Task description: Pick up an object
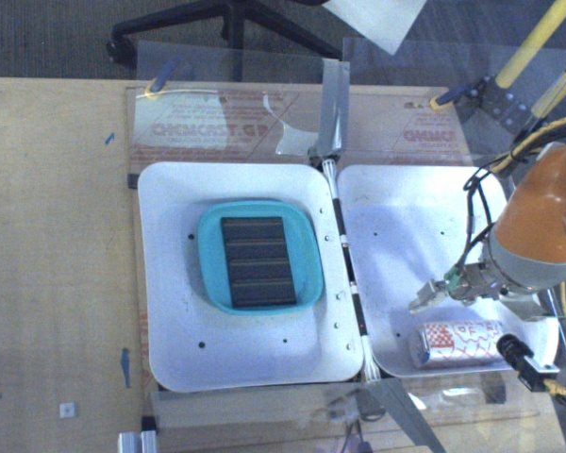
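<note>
Claw [434,293] hovers in the right bin [396,215], just above the red-patterned packet [460,341]; we cannot tell its opening. We judge this the approach; next, descend onto the packet.

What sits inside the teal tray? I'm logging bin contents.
Inside the teal tray, in the left bin, lies a dark ribbed rectangular block. Whatever lies beneath that block is covered.

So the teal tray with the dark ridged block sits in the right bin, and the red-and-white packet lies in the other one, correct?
Not quite. The camera view shows the teal tray with the dark ridged block in the left bin; the red-and-white packet lies in the right bin.
</note>
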You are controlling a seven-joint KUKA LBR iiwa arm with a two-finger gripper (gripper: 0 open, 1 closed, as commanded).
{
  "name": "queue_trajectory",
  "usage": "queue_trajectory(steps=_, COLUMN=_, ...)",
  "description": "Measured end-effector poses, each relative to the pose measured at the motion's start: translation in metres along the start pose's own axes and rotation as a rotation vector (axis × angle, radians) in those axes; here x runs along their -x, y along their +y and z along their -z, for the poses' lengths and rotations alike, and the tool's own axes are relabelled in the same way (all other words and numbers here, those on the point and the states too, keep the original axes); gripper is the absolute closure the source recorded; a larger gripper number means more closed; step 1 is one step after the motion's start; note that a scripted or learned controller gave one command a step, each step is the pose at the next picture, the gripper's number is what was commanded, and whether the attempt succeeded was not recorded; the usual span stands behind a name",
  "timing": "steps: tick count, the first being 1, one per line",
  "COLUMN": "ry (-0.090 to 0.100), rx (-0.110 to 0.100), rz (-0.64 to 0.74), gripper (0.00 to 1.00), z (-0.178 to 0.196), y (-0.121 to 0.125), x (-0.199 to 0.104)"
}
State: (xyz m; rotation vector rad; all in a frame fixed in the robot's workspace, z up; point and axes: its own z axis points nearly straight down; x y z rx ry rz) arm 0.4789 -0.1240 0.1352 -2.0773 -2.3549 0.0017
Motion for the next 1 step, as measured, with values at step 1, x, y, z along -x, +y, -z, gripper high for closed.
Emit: queue_trajectory(steps=1, ry=-0.001, rx=0.007, rz=0.000, gripper=0.00, z=-0.0476, y=0.0154, x=0.0376)
